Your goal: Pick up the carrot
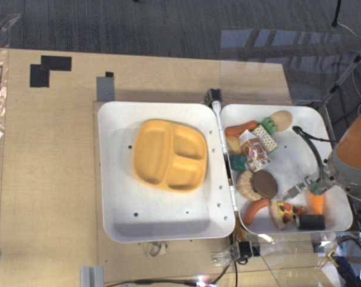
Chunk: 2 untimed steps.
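Claw (312,190) low in the right bin (339,160), its grip state impossible to tell.
It sits at the carrot's (316,203) top end, beside a pizza slice (286,210).

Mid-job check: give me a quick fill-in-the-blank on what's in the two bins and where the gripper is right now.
1. The yellow tray lies in the view's ____ bin.
2. The tray is divided into ____ compartments.
3. The carrot lies in the view's ____ bin, next to a black block.
4. Of all the items, the gripper is closest to the ____.

Missing words: left; three; right; carrot
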{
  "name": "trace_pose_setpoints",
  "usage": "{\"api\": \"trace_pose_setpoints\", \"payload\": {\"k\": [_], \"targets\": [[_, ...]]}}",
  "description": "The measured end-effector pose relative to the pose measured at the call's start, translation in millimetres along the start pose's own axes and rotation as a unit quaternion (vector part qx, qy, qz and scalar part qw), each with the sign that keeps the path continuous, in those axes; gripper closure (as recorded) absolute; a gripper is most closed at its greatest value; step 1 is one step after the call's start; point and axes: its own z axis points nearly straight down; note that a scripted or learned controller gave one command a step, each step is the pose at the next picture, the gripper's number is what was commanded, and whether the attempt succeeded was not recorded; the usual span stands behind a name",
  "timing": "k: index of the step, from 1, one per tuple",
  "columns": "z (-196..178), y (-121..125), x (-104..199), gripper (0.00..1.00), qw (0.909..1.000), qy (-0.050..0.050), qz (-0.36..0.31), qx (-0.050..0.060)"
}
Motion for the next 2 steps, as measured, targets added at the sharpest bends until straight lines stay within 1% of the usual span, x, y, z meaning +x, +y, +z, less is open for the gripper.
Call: {"api": "trace_pose_setpoints", "payload": {"k": [1,2], "targets": [[-13,4,-2,1.00,1.0000,-0.004,-0.002,-0.004],[-50,33,70,1.00,0.9922,0.001,-0.125,0.005]]}}
